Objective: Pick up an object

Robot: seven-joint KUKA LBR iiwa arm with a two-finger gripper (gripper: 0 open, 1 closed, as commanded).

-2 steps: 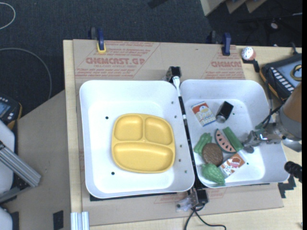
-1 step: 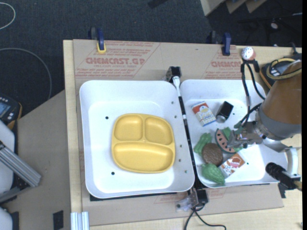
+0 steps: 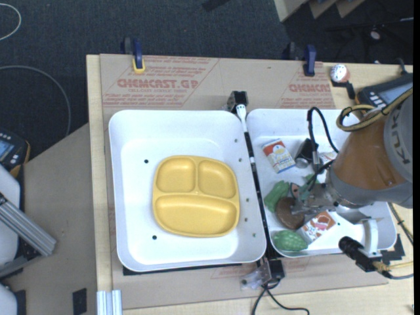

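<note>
Several items crowd my hand [image 3: 303, 205] over the brown disc [image 3: 287, 213]; grip state I cannot tell, so I might snag the wrong one.

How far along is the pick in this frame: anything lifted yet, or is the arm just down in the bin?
Done: the gripper is down in the right bin, over the brown object among green items. In hand: nothing visibly gripped. Left: grasp and lift. The yellow tray sits in the left bin.
</note>
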